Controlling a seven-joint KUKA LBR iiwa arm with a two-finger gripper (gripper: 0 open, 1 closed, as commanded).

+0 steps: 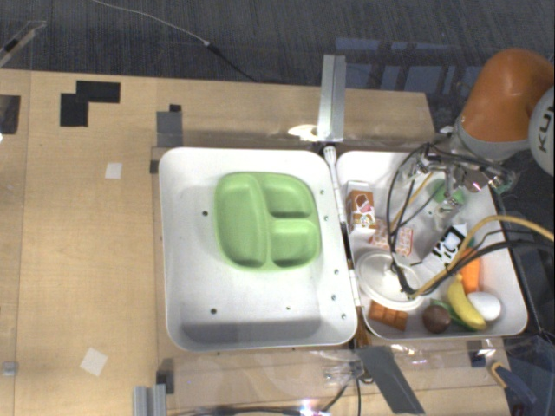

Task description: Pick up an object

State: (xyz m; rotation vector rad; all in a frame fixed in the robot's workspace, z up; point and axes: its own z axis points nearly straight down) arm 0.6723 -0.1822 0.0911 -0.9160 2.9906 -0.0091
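A: What's the setting like?

B: A pale wooden bench (78,258) with black square marks near its far left corner, and dark ribbed carpet beyond it. Two shallow white plastic bins with rounded corners sit side by side on it.

A: What's in the left bin (186,319)?

B: A smooth, matte green divided plate (265,220), a rounded square with one long compartment and two smaller ones. It lies flat near the bin's middle.

A: And the right bin (512,315)?

B: It's crowded. A small printed packet (361,209) lies near the divider, a round white bowl (381,276) sits below it, and a brown block (388,315) is at the near edge. At the near right corner there's a dark brown round fruit (436,318), a curved yellow banana (465,303), a white egg shape (486,305) and an orange piece (470,276). Any of these could be picked.

A: The arm?

B: Its orange band (506,89) hangs over the right bin's far right side, with looping cables below. The gripper (451,189) is tangled in wires there; I can't tell its state.
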